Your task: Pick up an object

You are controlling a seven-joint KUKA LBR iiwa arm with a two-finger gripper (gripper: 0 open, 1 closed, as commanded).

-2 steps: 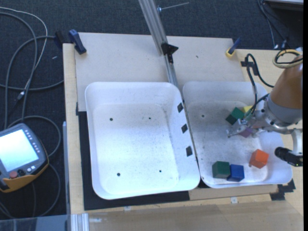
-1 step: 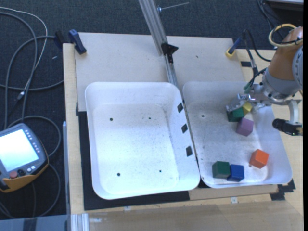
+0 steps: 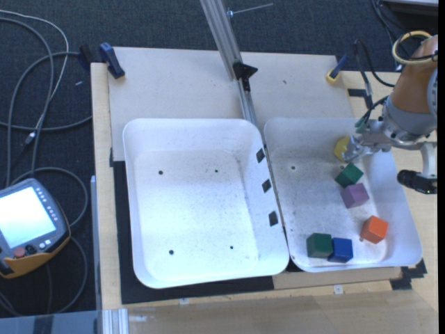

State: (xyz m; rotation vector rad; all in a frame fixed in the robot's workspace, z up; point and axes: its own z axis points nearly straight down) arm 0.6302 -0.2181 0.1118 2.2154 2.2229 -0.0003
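Observation:
Several small blocks lie in the right bin [image 3: 306,186]. A yellow block [image 3: 341,147] sits near the bin's far right, partly hidden by my gripper [image 3: 356,152], which hangs right over it. Just in front of the gripper lies a dark green block [image 3: 349,175], then a purple block [image 3: 354,195]. An orange block [image 3: 374,229] rests near the right wall. A green block [image 3: 319,245] and a blue block [image 3: 341,249] sit side by side at the front edge.
The left bin [image 3: 195,200] stands beside the right one, with black clips along the shared wall. A metal pole [image 3: 222,33] slants across the back. A teach pendant [image 3: 28,221] and cables lie on the floor at left.

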